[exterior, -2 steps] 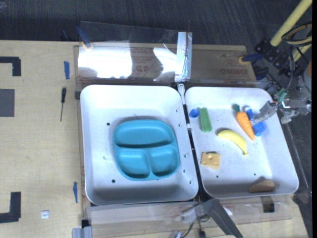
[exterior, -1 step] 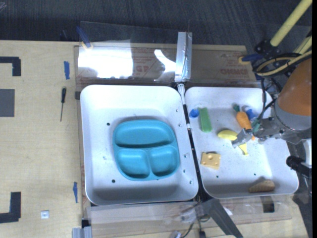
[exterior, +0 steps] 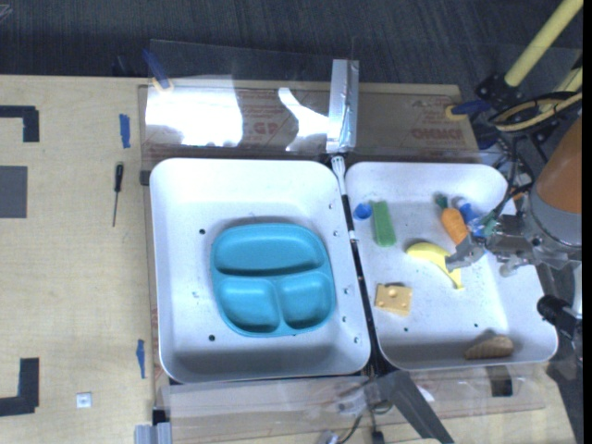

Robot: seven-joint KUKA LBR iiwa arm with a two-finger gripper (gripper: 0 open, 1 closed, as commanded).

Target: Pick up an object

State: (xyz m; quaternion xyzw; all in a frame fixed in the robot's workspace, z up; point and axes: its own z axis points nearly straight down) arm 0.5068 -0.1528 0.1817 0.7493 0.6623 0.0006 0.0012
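Brown lump [exterior: 488, 346] sits near rim; gripper [exterior: 460, 257] low beside banana [exterior: 433, 256], probably lining up — finger state can't tell.

A single camera sits fixed above the bench [exterior: 65, 248] and looks down at a slant, so the far edge lies toward the top of the picture and the near edge toward the bottom. It stands far enough back to take in both white bins whole: the left bin [exterior: 176, 188] near the middle, the right bin [exterior: 407, 176] toward the right side. Dark floor [exterior: 277, 7] runs beyond the bench at the top. The arm [exterior: 560, 188] enters from the right edge.
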